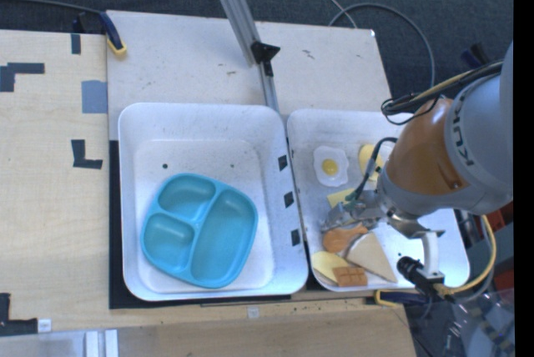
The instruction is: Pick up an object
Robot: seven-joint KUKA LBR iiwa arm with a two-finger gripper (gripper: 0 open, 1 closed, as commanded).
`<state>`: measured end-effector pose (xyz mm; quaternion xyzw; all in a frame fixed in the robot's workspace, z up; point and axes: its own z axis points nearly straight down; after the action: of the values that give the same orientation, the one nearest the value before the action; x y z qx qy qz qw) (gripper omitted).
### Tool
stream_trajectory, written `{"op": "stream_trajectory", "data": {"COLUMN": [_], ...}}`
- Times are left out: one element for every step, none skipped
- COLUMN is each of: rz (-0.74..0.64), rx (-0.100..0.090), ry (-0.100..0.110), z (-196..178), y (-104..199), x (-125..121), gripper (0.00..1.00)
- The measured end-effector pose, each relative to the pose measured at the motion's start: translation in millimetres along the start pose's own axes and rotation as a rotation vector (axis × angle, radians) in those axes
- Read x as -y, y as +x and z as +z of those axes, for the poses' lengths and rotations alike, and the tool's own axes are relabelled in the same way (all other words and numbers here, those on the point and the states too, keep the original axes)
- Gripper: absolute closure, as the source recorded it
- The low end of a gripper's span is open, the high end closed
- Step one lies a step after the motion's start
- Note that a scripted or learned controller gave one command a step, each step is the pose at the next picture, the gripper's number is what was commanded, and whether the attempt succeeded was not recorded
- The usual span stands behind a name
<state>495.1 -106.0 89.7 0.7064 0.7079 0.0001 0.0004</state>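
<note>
we see the grey arm (467,138), with its orange band (421,148), reaching into the right-hand bin (304,180) of two white bins on the surface (192,55). the end effector (344,218) sits low among the toy food items in that bin; it is small and dark in the frame, and we cannot tell how it is set or whether anything lies within it.

the candidate objects cluster closely around the end effector. just below it, and apparently touching it, lies a round brown bun-like piece (340,240). beside that, below and to the right of the end effector, rests a pale wedge (373,257), and below the bun we find a yellow slice (327,266) next to a small brown block (351,276). above the end effector lies a fried egg (330,166), white with a yellow centre, apart from it. a yellow object (368,155) sits above and to the right, partly hidden by the arm, and a pale yellow-green scrap (337,199) lies just above the end effector.

well to the left of the end effector, in the left-hand bin (133,130), rests a blue divided plate (200,228). a metal rail (234,1) crosses the surface far above the end effector.
</note>
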Motion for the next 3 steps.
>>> {"op": "stream_trajectory", "data": {"rz": [-0.001,0.007,0.002], "rx": [-0.001,0.006,0.005], "ry": [-0.004,-0.006,-0.009], "z": [-103,-165,-257], "y": [34,-62,-104], "x": [9,-38,-71], "gripper": [0.00,0.00,0.00]}}
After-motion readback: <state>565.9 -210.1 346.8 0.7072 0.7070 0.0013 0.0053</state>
